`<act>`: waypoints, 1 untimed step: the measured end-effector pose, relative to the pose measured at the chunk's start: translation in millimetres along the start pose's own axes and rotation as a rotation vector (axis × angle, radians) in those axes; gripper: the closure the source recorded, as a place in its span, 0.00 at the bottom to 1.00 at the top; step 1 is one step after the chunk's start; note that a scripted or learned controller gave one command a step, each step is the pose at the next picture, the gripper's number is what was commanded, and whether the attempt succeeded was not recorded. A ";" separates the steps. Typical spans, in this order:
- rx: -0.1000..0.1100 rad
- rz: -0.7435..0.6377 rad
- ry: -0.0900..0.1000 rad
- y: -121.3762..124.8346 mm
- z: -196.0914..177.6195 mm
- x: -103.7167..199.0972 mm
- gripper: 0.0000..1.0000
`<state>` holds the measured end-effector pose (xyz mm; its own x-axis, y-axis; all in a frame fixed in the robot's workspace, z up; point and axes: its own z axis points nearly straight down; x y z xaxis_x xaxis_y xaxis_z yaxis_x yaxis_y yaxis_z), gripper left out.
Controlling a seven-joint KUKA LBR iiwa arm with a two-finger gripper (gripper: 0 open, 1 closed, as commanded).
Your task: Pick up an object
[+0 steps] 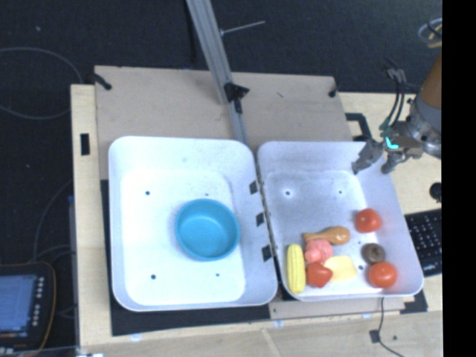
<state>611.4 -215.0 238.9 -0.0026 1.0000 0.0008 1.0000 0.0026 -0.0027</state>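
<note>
- Dark floor surrounds a pale wooden bench (pixel 297 99), with cables trailing across it at left and a small lit screen (pixel 21 303) at the lower left corner.
- Two shallow white bins sit side by side on the bench: the left bin (pixel 134 162) holds a blue bowl (pixel 207 229), upright and near its middle.
- A grey metal post (pixel 212 47) slants up from the bench behind the bins.
- In the right bin (pixel 312 169), toy foods crowd the near end: a yellow corn cob (pixel 295 268) along the left wall, a red tomato-like piece (pixel 318 275) just beside it, a pink piece (pixel 318 251) above that, and a pale yellow block (pixel 343 268) touching both.
- A tan drumstick-shaped piece (pixel 329 236) lies across the top of that cluster.
- Toward the right wall sit a red tomato (pixel 367 219), a brown doughnut (pixel 372 253) and another red tomato (pixel 382 274) (each a little apart from the next).
- The gripper (pixel 377 159) hangs over the bin's far right corner, its two fingers spread apart with nothing between them, well apart from the food.
- A black keyboard (pixel 425 238) lies at right.
</note>
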 end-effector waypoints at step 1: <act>-0.007 -0.001 -0.002 1.5 -3.8 -0.2 0.00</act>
<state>612.9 -215.2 242.7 -0.0032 1.0000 -0.0009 1.0000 0.0032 0.0044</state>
